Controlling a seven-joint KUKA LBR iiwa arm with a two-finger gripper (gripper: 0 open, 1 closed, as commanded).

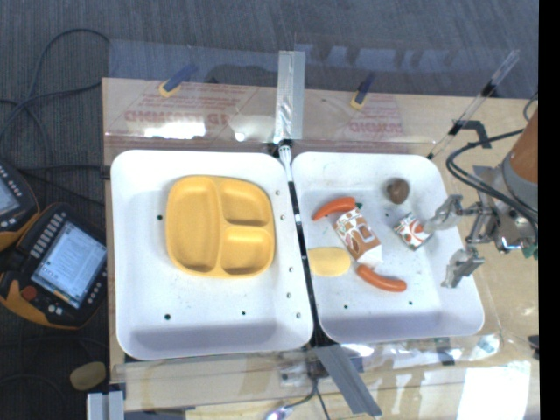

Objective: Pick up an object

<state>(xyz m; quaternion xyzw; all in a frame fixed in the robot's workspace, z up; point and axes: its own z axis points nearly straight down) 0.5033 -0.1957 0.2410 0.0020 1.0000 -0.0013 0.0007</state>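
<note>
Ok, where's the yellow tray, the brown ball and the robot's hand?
yellow tray [219,226], camera view, middle divider.
brown ball [397,189], camera view, its top.
hand [455,239], camera view, between its fingertips.

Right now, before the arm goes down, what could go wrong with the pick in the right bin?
The small red-and-white packet lies near the bin's right wall, so a finger might hit the wall. The orange sausage, pale yellow round piece and brown-and-white carton crowd together, so the pincer may push neighbours.

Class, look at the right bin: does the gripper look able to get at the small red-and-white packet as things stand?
Probably yes. The gripper hangs open at the right bin's right side, just beside the small red-and-white packet. Nothing lies between them or on top of the packet.
</note>
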